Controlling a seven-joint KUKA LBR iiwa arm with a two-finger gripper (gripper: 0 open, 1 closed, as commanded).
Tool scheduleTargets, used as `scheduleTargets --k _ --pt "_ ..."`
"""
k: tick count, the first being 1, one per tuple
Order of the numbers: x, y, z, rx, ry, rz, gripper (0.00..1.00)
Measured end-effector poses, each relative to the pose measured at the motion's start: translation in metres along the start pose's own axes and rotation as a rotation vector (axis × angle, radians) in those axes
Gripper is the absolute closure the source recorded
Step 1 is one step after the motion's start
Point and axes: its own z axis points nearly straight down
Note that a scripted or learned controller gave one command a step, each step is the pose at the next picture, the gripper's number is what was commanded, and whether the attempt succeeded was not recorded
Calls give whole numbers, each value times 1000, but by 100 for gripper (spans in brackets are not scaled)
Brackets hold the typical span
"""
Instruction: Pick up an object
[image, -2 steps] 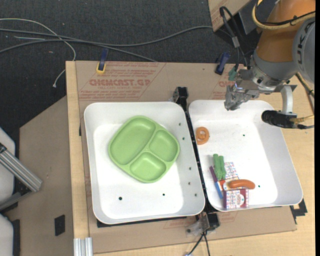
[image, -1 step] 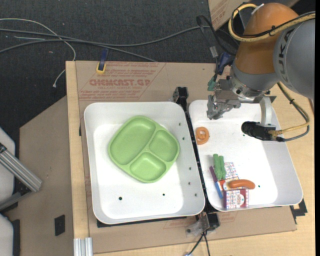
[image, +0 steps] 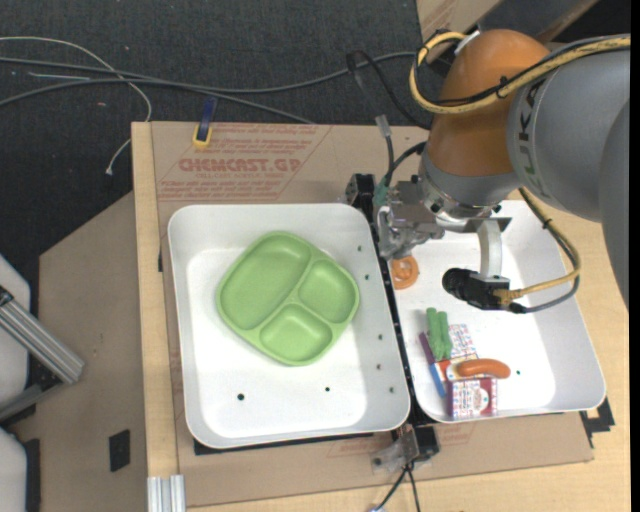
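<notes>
My gripper (image: 401, 248) hangs low over the right bin's (image: 560, 330) left side, just above a small orange round object (image: 403, 272) lying near the bin's left wall. The orange piece rests on the bin floor below the fingers. Farther toward the front of the right bin lie a green stick-shaped item (image: 438, 328), a pink and white packet (image: 467, 395), a purple and blue pen-like piece (image: 432, 362) and a red-orange sausage-shaped item (image: 481, 369). A green divided plate (image: 288, 297) sits in the left bin (image: 200, 400).
The grey arm with its orange band (image: 490, 100) covers the back of the right bin. A black cable fitting (image: 478, 288) hangs off the wrist over the bin's middle. Both bins stand on a cardboard sheet (image: 240, 160); loose cables lie on the dark floor behind.
</notes>
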Motion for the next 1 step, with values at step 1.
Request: scheduleTargets --k 1 --pt "48 -38 -4 0 -1 1 100"
